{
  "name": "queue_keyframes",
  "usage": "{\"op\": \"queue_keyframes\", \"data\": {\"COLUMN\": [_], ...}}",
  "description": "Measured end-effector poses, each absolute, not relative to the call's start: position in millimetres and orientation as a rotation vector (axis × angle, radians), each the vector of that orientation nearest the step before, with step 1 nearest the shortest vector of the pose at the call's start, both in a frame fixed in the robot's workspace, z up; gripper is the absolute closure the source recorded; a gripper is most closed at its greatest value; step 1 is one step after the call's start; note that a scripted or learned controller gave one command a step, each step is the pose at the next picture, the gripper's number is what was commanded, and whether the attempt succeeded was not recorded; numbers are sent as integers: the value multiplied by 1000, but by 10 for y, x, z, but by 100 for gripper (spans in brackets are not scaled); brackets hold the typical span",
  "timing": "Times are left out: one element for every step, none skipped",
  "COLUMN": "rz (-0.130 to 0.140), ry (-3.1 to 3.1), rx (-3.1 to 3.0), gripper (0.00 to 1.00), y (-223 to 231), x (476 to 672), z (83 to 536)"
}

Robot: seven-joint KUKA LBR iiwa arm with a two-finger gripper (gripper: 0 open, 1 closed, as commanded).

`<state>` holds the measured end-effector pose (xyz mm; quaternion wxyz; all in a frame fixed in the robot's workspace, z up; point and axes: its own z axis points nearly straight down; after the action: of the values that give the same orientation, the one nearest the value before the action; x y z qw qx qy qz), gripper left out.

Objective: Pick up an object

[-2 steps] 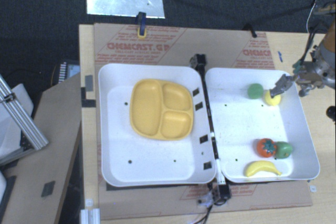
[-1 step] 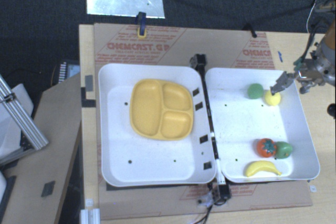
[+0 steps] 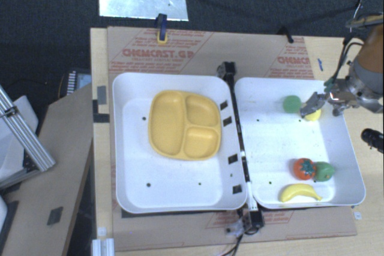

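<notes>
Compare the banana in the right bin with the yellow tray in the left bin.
The banana is a small, curved, solid piece lying near the front edge of the right bin; the yellow tray is far larger, flat and squarish with rounded corners, near the middle of the left bin. The tray is split into three compartments; the banana has none. The banana's yellow is brighter, the tray's paler. Both are yellow and lie untouched.

A single fixed camera looks down at a slant from above the bench [image 3: 198, 45], far enough to take in both white bins [image 3: 129, 189]; the arm [image 3: 369, 63] enters at three o'clock.
</notes>
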<state>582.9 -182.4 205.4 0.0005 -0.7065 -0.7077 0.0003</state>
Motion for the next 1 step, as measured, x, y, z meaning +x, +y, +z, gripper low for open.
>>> {"op": "queue_keyframes", "data": {"rz": [1], "ry": [-2223], "rx": [-2218], "gripper": [0], "y": [-1769], "x": [5850], "z": [1622]}}
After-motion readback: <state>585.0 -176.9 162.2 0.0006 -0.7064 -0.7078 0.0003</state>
